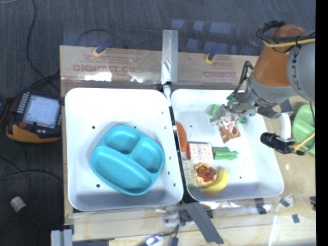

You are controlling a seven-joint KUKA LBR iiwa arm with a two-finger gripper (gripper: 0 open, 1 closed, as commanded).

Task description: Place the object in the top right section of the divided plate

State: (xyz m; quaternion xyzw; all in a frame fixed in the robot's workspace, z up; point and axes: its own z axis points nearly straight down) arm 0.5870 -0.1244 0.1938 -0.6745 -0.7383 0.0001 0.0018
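Note:
The blue divided plate [128,159] lies in the left bin [82,111], its top right section [149,155] bare. My gripper [230,110] hangs over the upper part of the right bin [256,163], reaching in from the right. A small green object [213,108] lies right at its left side, and a red-brown packet [229,130] lies just below it. Whether either touches the gripper is unclear, as the wrist hides the contact.
Lower in the right bin lie an orange sausage-like piece [181,136] by the divider, a white and red box [200,150], a green stick [225,154], a banana [220,181] and a pizza slice [205,172]. A handheld controller [38,114] lies left of the bench.

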